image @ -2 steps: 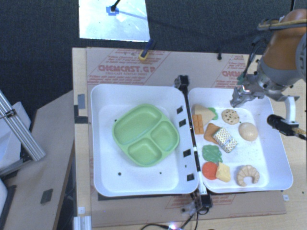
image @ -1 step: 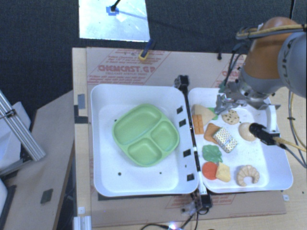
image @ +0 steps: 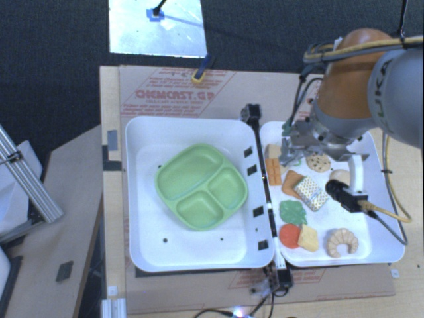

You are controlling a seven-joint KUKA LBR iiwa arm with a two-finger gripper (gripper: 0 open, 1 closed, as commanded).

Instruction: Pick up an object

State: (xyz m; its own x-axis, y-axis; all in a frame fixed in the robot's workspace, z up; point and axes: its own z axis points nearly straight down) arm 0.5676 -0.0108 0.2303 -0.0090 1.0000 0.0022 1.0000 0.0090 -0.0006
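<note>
Hovering over the right bin (image: 386,225), jaws (image: 289,152) seemingly empty.

Bright even overhead light, soft shadows, glare on white bins (image: 142,152), slightly soft focus

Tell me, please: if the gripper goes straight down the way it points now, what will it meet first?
Probably the long orange piece by the right bin's left wall, directly under the gripper. Depth is unclear from this slanted view, so the bin floor beside it is possible.
</note>
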